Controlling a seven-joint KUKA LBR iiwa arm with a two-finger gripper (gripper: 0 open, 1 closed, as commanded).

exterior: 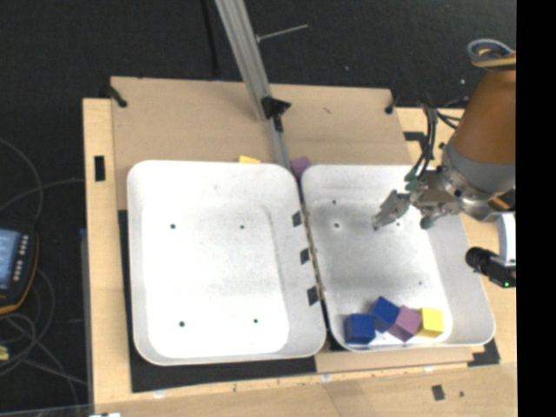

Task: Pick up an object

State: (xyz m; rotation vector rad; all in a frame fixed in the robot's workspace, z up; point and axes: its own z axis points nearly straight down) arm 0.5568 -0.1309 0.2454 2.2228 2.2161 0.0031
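Observation:
Several small blocks lie bunched in the near corner of the right bin [452,259]: a blue block [360,328], a second blue block [386,308], a purple block [405,321] and a yellow block [432,321]. My gripper [407,216] hangs over the far half of that bin, well behind the blocks. Its two fingers are spread apart, open, with nothing between them.
The left bin [217,259] lies beside the right one, with a row of clips [306,254] along the seam. A small yellow piece [249,159] and a purple piece [301,165] rest on the bench behind the bins. A slanted metal rail [248,50] rises at the back.

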